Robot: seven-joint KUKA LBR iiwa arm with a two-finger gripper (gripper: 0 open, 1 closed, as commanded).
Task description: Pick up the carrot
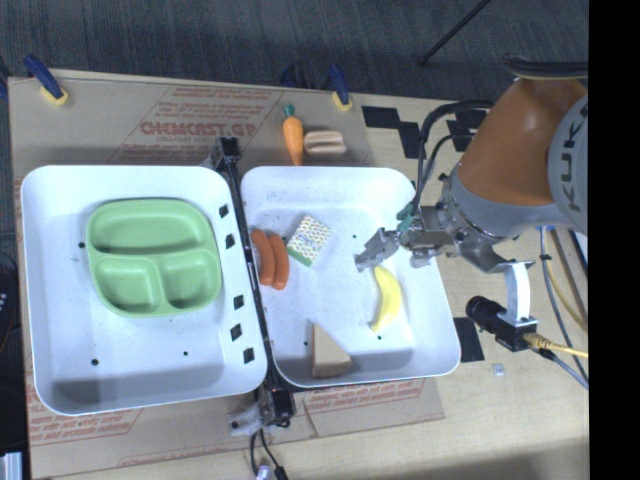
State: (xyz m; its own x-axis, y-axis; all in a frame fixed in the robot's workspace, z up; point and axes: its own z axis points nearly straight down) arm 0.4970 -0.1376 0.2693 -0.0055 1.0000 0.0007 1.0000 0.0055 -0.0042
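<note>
The arm (pixel 520 158) comes in from the right, its orange band uppermost and the grey wrist below it, bent toward the right bin (pixel 425 298). The gripper (pixel 372 255) hangs over that bin's right half, just inside the right wall, pointing left and a little downward. Its fingers (pixel 368 258) are too small and dark to tell apart, and nothing shows between them.
</note>
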